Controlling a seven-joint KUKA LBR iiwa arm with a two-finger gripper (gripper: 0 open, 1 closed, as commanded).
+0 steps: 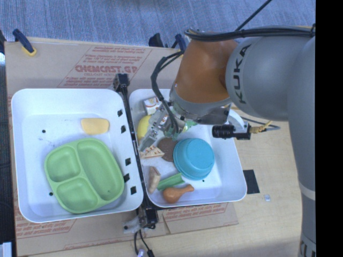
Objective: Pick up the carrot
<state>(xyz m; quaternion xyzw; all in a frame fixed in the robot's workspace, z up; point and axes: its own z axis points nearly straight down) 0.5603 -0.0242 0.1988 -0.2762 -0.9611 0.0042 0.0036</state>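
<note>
The metal two-finger gripper [153,134] hangs low in the right white plastic bin [231,182], close to its left wall. How wide it stands, and whether it has hold of anything, I cannot tell. Just below it lies a tan triangular wedge [152,153]; a round blue plastic bowl [194,158] is to its right. The orange carrot with green top [177,193] lies further below, near the front wall, apart from the gripper.

The bench [268,218] is pale wood under a sheet of printed cardboard [102,66]. Two white bins rest side by side on it: left bin [21,143], right bin [236,181].
</note>
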